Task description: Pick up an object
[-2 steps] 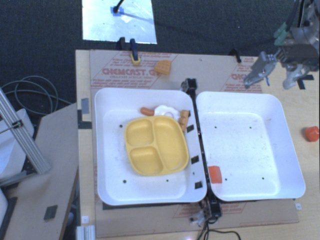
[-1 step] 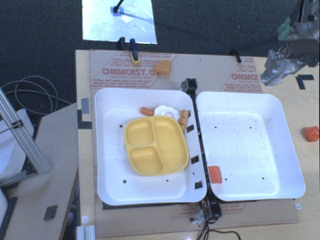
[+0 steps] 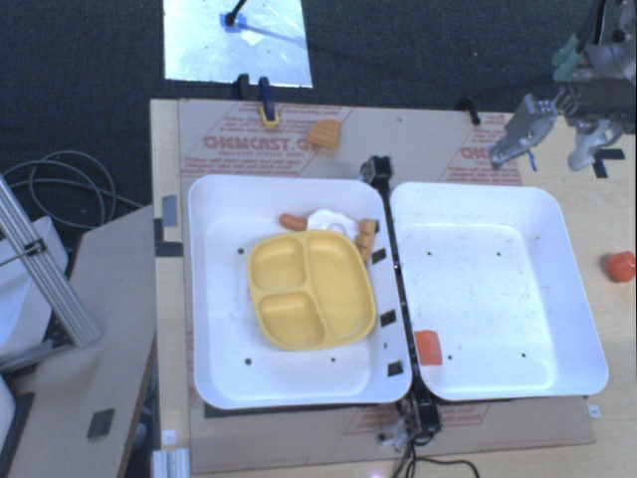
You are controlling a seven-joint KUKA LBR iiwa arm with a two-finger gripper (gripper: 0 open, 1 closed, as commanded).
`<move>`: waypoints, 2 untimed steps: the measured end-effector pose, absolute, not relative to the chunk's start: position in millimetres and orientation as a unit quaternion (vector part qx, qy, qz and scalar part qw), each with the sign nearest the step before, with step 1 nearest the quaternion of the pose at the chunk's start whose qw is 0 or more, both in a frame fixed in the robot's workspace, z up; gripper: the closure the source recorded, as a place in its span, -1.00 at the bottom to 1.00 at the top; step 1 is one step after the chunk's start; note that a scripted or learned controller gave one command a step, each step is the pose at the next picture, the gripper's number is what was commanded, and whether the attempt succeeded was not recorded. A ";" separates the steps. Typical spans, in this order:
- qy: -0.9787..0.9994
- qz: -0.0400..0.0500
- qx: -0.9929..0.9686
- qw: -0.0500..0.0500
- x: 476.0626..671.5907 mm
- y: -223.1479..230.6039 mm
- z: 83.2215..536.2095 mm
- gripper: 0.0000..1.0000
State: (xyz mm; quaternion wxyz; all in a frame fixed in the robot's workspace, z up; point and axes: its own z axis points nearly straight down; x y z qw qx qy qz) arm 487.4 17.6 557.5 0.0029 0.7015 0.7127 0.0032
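- Nearest, an orange block [image 3: 427,347] sits in the right bin [image 3: 557,267], the easiest thing to reach.
- Pincer [image 3: 557,147] hangs above that bin's far edge, prongs apart, holding nothing.

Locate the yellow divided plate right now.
The yellow divided plate lies in the left bin, about centre, just below a small orange sausage-like piece and a white item at its upper edge.

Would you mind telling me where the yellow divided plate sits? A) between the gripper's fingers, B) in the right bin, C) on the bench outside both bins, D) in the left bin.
D: the yellow divided plate lies flat inside the left bin, away from the gripper.
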 end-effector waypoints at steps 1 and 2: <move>0.708 0.000 0.706 0.000 486.4 14.5 526.5 -1.00; 0.711 0.002 0.704 0.002 487.0 14.3 539.6 1.00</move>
